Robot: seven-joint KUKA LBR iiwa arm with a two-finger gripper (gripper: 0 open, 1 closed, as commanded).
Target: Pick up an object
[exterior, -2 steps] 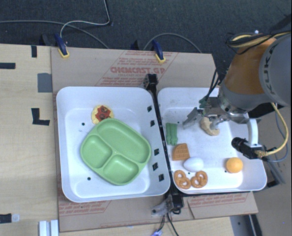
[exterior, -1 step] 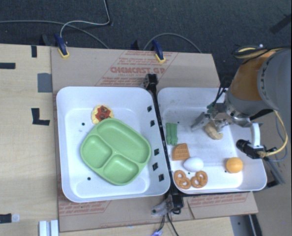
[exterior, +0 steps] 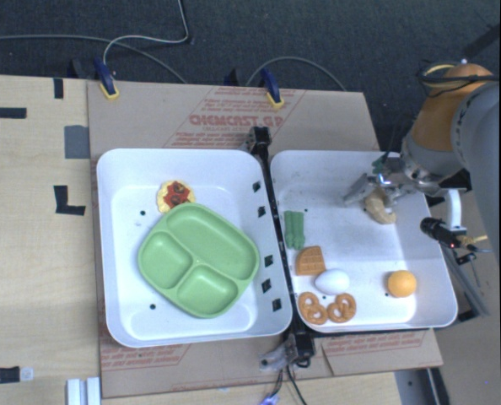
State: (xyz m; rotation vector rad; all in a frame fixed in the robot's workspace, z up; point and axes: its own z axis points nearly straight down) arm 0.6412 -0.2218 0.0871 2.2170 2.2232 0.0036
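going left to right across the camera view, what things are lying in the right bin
Green strip-shaped piece → orange waffle-like square → white egg-shaped piece → tan lumpy piece by the gripper → orange ball. The pretzels overlap the waffle and egg in this order, so they are omitted.

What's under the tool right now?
A tan lumpy object lies just below the tool in the right bin. The tool covers its top, so contact can't be confirmed.

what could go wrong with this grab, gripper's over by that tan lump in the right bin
The gripper sits at the tan lump, whose rounded, irregular shape might slip free on lifting. The lump lies near the right bin's far side, so it may get pushed toward the wall instead.
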